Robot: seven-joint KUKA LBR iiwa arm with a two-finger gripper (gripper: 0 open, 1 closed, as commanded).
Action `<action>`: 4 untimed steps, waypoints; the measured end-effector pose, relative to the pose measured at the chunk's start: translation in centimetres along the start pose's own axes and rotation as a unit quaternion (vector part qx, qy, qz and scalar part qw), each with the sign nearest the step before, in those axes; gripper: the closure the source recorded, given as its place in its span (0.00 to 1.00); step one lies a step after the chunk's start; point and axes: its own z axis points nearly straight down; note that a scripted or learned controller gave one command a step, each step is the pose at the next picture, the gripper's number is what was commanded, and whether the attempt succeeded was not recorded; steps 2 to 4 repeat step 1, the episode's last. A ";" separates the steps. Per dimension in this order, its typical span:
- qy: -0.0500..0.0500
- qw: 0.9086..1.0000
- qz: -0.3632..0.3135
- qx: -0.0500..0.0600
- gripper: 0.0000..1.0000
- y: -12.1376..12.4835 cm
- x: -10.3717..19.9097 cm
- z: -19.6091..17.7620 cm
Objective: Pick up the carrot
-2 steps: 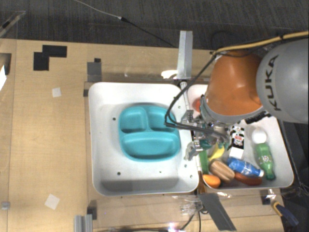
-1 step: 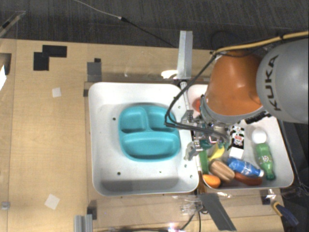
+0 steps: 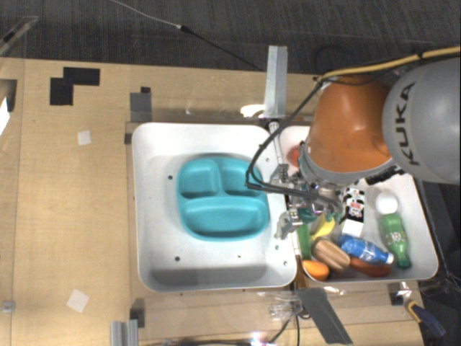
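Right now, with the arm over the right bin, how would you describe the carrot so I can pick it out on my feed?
Start at the right bin, the one under the grey and orange arm. Go to its near left corner, below the hand. The carrot is the small, plain orange piece against the wall there, beside the tan hot dog bun; the blue bottle and green bottle lie further right.

A turquoise tray [image 3: 220, 204] lies in a white bin [image 3: 155, 193]. The worktop [image 3: 65, 215] is pale wood. The bottle [image 3: 395, 240] is green, another [image 3: 366, 250] blue.
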 end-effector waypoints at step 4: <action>0.000 1.000 0.000 0.000 0.00 0.0 0.0 0.0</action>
